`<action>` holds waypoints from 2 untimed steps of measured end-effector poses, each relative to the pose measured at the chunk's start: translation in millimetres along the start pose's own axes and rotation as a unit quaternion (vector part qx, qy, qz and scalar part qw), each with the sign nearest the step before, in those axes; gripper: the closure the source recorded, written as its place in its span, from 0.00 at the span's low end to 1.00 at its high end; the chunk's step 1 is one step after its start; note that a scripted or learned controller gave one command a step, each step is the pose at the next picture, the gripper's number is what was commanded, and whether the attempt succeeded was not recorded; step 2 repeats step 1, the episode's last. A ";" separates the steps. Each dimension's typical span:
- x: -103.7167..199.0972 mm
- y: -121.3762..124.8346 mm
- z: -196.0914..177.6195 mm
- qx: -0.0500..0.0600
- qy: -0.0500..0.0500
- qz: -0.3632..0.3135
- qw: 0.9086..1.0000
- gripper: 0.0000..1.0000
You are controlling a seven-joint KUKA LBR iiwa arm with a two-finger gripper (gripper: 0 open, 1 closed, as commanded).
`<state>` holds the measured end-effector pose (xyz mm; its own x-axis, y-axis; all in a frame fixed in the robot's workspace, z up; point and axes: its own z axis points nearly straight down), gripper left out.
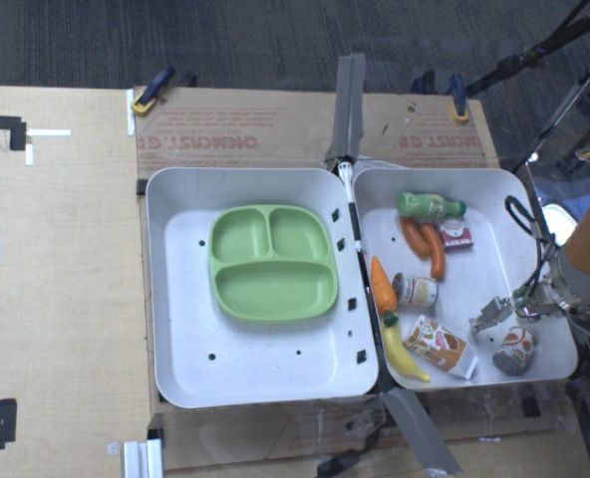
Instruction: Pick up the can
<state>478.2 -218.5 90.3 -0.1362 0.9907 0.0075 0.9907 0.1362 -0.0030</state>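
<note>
A small can [416, 290] lies on its side near the middle of the right bin [494, 182], with a pale label and a dark end facing left. A second can-like cylinder [514, 350], orange, white and grey, rests in the bin's front right corner. My gripper [493, 316] hangs low over the right part of this bin, just above and left of that cylinder and well to the right of the small can. Nothing shows in its grasp.
The right bin also holds a green bottle [430, 205], two orange sausage-like pieces [425, 242], a small red and white packet [456, 235], a carrot [382, 285], a banana [400, 352] and a printed carton [441, 346]. A green divided plate [272, 263] sits in the left bin [175, 297].
</note>
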 end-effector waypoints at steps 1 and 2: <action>0.0 0.0 0.0 0.000 0.000 0.000 1.000 0.00; 0.0 0.0 0.0 0.000 0.000 0.000 1.000 0.00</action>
